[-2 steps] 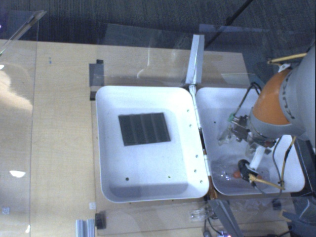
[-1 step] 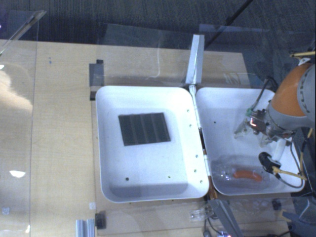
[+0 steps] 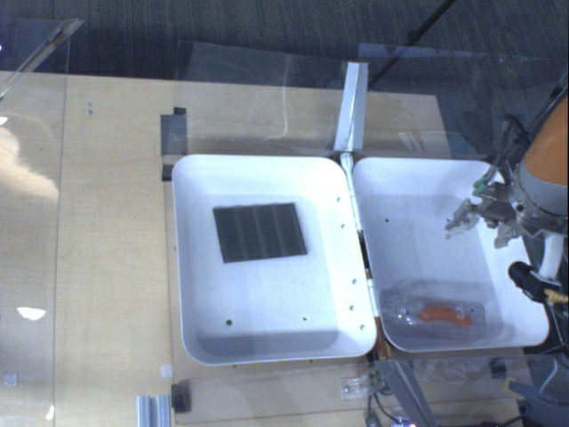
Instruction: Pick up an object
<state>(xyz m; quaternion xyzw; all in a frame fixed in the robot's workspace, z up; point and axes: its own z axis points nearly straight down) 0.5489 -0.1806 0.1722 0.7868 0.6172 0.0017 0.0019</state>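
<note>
My gripper (image 3: 482, 226) hangs over the right bin (image 3: 400, 185), near its right side, with the orange-banded arm (image 3: 544, 163) behind it. Its fingers stand open and nothing is between them. A clear plastic bag with an orange item inside (image 3: 442, 314) lies at the front of the right bin, below and slightly left of the gripper and apart from it. A dark grey ribbed rectangular pad (image 3: 260, 231) lies flat in the left bin (image 3: 196, 310), toward its back left.
A metal divider post (image 3: 351, 118) rises behind the seam between the two bins. Cables and brackets (image 3: 400, 394) sit at the bench's front edge below the right bin. The wooden bench (image 3: 89, 238) spreads out to the left.
</note>
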